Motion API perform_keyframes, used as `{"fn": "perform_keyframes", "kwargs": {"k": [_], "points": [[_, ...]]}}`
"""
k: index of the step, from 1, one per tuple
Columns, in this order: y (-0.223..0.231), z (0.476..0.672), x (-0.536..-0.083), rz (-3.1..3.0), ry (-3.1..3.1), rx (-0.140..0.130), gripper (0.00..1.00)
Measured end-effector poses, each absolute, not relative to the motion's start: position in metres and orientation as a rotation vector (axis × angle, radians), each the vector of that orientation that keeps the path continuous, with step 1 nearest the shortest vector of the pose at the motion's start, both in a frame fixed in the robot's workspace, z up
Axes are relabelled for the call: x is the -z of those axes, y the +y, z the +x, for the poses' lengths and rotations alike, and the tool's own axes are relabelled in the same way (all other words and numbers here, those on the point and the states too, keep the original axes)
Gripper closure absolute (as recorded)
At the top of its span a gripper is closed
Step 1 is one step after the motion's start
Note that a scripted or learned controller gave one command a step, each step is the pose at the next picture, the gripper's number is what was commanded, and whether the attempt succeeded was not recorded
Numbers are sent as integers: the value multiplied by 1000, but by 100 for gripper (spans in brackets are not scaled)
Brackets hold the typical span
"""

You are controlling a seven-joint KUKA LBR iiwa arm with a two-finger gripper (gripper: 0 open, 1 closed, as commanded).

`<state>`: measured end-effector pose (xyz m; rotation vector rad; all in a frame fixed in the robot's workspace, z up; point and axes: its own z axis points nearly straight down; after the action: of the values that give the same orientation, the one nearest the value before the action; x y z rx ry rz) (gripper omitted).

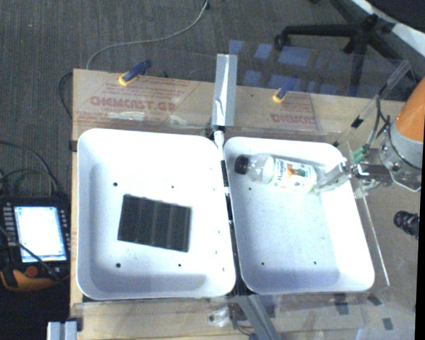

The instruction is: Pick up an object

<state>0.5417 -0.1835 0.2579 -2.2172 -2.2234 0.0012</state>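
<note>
A dark rectangular pad (154, 223) is lying flat in the left bin (87, 266), nearer the front. Farther back, a clear plastic bottle (276, 170) is resting on its side against the back wall of the right bin (349, 272), cap pointing left. The end effector (338, 176) is hovering just beside the bottle's right end; whether it is apart or together is impossible to tell.

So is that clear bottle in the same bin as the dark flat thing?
No, the bottle lies in the right bin; the dark slab is in the left bin.
</note>
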Motion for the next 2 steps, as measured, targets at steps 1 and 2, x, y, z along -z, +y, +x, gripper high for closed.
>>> {"fn": "perform_keyframes", "kwargs": {"k": [1, 2], "points": [[-160, 608, -230, -2270, -2170, -1, 0], [-134, 644, -175, -2056, -2376, -4, 0]]}}
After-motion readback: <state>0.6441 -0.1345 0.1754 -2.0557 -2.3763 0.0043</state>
